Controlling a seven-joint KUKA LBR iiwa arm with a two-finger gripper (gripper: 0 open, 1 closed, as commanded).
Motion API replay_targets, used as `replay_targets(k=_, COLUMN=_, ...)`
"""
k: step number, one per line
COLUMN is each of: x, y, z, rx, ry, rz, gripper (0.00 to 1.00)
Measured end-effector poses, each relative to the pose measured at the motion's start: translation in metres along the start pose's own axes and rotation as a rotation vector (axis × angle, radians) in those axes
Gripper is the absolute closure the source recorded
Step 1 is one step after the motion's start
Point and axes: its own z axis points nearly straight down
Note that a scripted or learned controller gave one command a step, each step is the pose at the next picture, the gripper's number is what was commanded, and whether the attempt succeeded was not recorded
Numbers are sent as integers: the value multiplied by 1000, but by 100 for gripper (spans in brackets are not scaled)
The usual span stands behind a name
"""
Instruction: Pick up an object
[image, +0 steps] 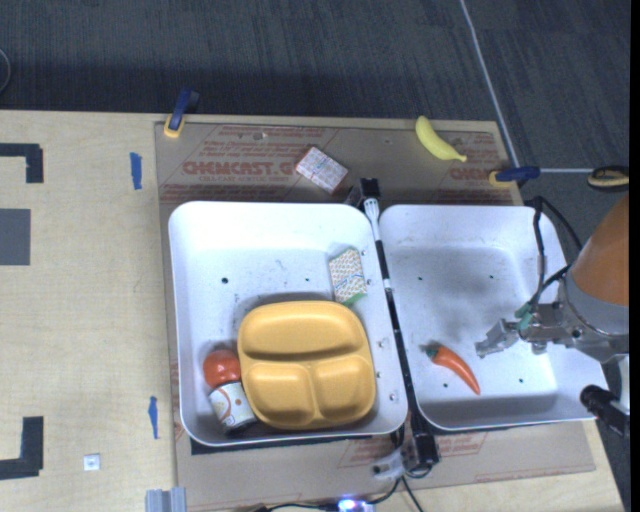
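Note:
An orange toy carrot (455, 367) with a green top lies on the floor of the right bin (450, 260), towards its front. My gripper (500, 338) hangs low in the same bin, just right of the carrot and slightly behind it, apart from it. Nothing shows in the gripper. The left bin (182, 300) holds a large yellow divided tray (303, 362), a red-orange ball (221, 367) and a small white can (230, 403) at the tray's left, and a patterned packet (346, 273) behind the tray.
A yellow banana (438, 140) and a small patterned card (320, 168) lie on the cardboard behind the bins. The arm's orange band (605, 262) hangs over the right bin's right wall. Cables run along the divide between the bins.

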Motion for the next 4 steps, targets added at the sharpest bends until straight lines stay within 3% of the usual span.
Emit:
replay_targets(k=1, x=32, y=3, z=38, rx=-11, ry=-4, rz=1, gripper=0)
replay_targets(k=3, x=54, y=7, z=41, rx=-26, ry=-15, rz=10, gripper=0)
replay_targets(k=4, x=61, y=11, z=30, rx=-35, ry=-4, rz=6, gripper=100)
